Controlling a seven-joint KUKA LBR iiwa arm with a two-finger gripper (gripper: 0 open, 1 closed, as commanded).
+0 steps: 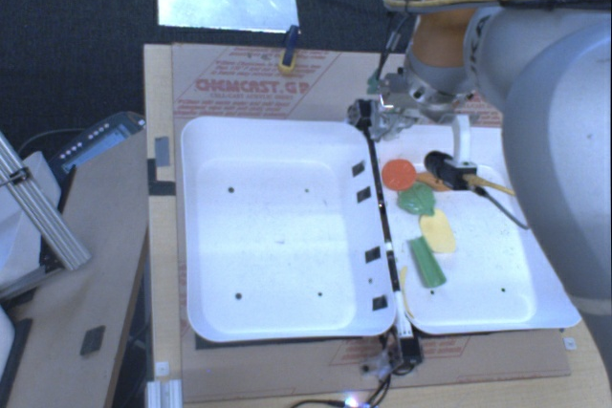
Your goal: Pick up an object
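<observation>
Largest first: arm (545, 91), in from 3 o'clock, grey with an orange band, covering the right bin's 3 o'clock edge. Next, left bin (277, 234), at 9 o'clock of its neighbour, meeting it along the divider (381, 225). Then right bin (488, 272), home to all four loose pieces. Gripper (382, 118) next, up at the right bin's 11 o'clock corner, over the top end of the divider, apart from every piece. Open or clenched: cannot tell, with the tip too cluttered to read. Nothing visible in its grasp.

Down to the pieces, strung in a line near the right bin's 9 o'clock wall. Green bar (426, 263) lowest, tilted, toward 7 o'clock. Yellow piece (438, 232) at its 1 o'clock, touching or nearly so. Green disc (416, 200) at 11 o'clock of the yellow. Orange disc (399, 174) just beyond, again at 11 o'clock, nearest the gripper and at its 5 o'clock.

As for progress: barely begun, by the look of it. No piece lifted, none gripped. Left to do: descend on one piece, likely the orange disc as the closest, close on it, raise it clear of the bin.
</observation>
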